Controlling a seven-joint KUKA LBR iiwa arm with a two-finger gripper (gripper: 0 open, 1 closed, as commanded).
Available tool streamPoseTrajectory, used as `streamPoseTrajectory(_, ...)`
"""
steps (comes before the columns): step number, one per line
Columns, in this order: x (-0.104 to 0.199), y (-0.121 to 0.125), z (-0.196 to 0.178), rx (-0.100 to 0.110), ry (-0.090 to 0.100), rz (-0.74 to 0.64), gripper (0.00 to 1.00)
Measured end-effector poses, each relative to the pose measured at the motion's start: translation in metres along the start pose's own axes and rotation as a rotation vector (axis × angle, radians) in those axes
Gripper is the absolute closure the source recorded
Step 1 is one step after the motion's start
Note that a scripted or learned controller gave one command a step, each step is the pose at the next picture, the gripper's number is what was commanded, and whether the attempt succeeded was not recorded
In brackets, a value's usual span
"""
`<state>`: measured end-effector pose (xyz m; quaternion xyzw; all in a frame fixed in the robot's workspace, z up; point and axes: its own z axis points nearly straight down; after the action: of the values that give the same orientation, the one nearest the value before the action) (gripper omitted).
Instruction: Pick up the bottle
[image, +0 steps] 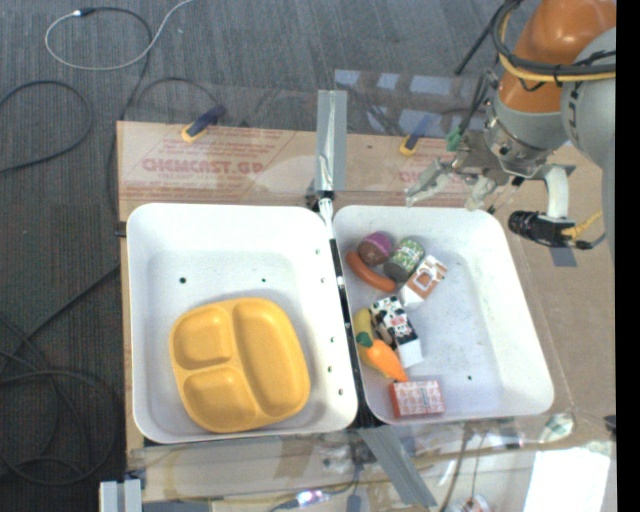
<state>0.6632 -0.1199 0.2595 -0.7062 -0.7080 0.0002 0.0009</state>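
Observation:
The bottle (395, 328), small with a black-and-white pattern and a white end, lies on its side in the right bin (490, 330), near the bin's left wall among other items. My gripper (448, 190) hangs over the back rim of the right bin, well behind and to the right of the bottle. Its fingers (420, 188) are spread open and nothing is between them.
Around the bottle lie a purple ball (377, 246), a green can (406, 257), a red sausage (364, 270), a white-orange carton (427, 279), a carrot (383, 361) and a red box (416, 397). A yellow divided plate (240, 362) sits in the left bin (160, 250).

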Motion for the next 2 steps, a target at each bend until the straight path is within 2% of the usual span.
streamPoseTrajectory(1, -0.034, -0.119, 0.059, 0.003, -0.002, 0.125, 0.00)
streamPoseTrajectory(2, 0.019, -0.173, 0.155, 0.003, 0.001, 0.064, 0.00)
